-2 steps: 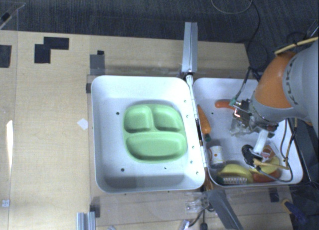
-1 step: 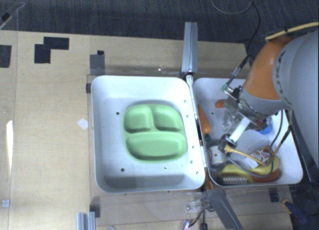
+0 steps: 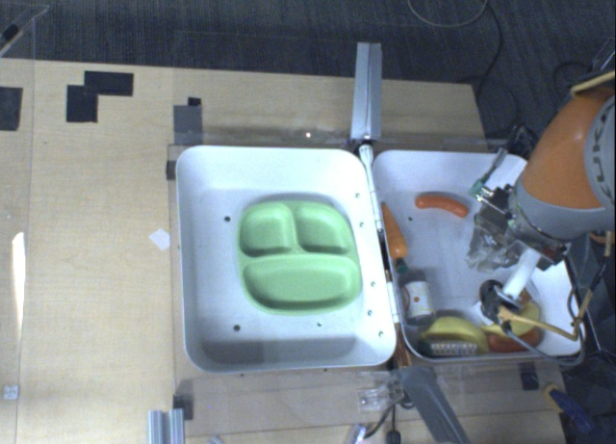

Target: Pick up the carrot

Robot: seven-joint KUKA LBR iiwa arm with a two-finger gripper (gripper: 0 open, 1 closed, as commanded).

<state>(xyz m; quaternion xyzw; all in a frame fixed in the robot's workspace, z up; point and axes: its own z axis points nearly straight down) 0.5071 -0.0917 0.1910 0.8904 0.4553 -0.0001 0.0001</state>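
the carrot (image 3: 393, 233) is seen lying untouched along the left wall of the right bin (image 3: 452, 165), well apart from the hand (image 3: 491, 248), whose opening cannot be told and in which nothing is seen held, so reach, grasp and lift are judged outstanding.

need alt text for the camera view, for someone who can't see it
A grey and orange robot arm reaches in from the right over the right bin, its gripper hanging above the bin floor. A carrot lies along that bin's left wall, with a sausage and a banana nearby. The left bin holds a green divided plate.
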